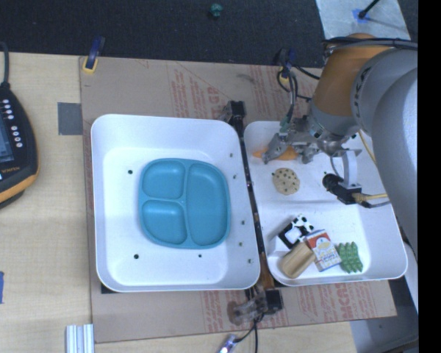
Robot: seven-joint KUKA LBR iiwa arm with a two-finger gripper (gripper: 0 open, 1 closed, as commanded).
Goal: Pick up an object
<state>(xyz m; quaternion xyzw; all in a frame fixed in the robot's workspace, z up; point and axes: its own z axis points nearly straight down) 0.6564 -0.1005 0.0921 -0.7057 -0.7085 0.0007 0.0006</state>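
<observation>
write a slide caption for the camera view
End effector over right bin near cookie; blue plate in left bin.

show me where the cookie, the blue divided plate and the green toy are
cookie (285,180), camera view, middle of its speckled top, right bin.
blue divided plate (184,202), camera view, its central ridge, left bin.
green toy (350,256), camera view, middle of its body, right bin's near corner.

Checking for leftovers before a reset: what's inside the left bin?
The left bin holds one blue divided plate, its three compartments bare. Whatever lies beneath the plate is covered.
</observation>
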